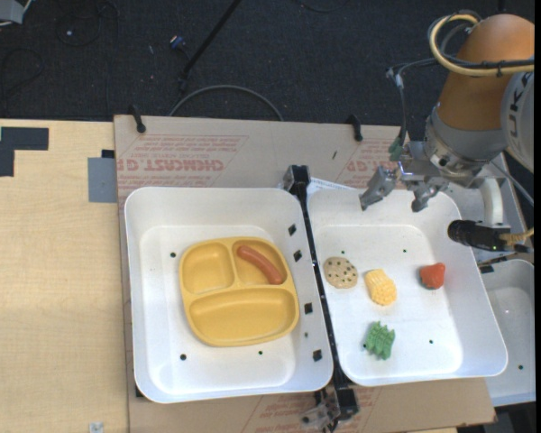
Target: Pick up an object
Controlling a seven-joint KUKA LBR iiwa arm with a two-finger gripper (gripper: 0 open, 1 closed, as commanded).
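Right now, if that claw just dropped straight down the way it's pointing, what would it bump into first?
Probably just the bare white floor of the right bin, near its far edge. The gripper hangs with open fingers above that spot, and the food pieces lie nearer the camera. Depth is hard to judge from this slanted view.

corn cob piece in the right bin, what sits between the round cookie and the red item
In the camera view, the yellow corn cob piece lies between the round speckled cookie and the small red item, touching neither.

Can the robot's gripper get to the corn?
Probably yes. The gripper hangs open over the right bin's far edge, and the corn lies uncovered, apart from the cookie.
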